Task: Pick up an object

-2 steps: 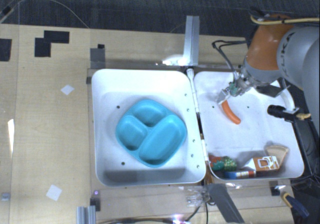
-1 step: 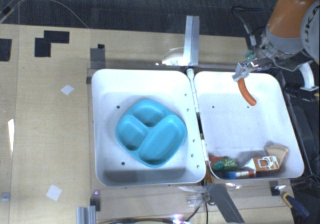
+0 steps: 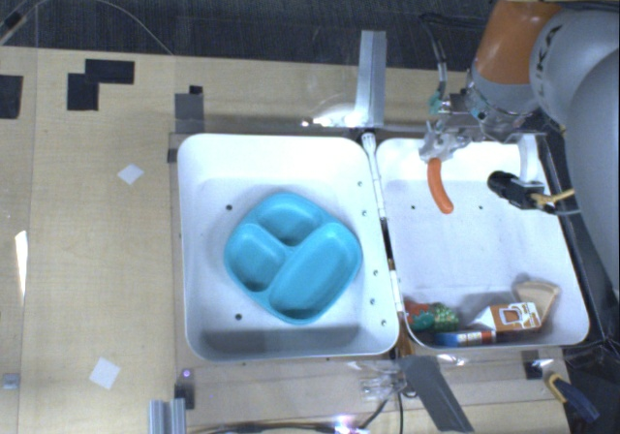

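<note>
Gripper [image 3: 444, 146] hangs over the right bin's [image 3: 542, 321] far left corner. Fingers are closed on the top end of an orange sausage-shaped object [image 3: 440, 186]: slim, smooth, slightly curved, dangling vertically above the bin's white floor.

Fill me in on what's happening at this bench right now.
The grey arm reaches in from the right, and its gripper is over the far end of the right bin, with an orange sausage-shaped thing hanging from its fingers. Other small items lie along that bin's near edge. A blue divided plate sits in the left bin.
</note>
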`<act>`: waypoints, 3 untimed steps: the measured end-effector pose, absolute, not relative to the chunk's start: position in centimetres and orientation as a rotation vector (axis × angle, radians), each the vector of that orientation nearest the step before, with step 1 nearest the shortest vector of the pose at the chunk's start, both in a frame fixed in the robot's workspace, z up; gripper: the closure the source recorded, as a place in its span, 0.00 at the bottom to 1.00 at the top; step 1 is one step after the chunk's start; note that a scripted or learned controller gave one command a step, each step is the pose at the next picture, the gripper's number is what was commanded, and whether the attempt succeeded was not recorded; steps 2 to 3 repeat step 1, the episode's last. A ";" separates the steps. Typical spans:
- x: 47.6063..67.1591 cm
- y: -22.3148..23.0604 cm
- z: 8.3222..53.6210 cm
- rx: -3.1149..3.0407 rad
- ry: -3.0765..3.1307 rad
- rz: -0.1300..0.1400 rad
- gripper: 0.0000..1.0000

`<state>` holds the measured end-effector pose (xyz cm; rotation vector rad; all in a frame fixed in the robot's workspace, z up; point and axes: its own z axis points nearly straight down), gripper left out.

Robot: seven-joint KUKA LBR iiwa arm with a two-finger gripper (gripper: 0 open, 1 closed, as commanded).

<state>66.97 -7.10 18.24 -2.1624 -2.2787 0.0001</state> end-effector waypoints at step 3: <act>67.0 -2.8 20.7 -2.472 -1.941 0.000 1.00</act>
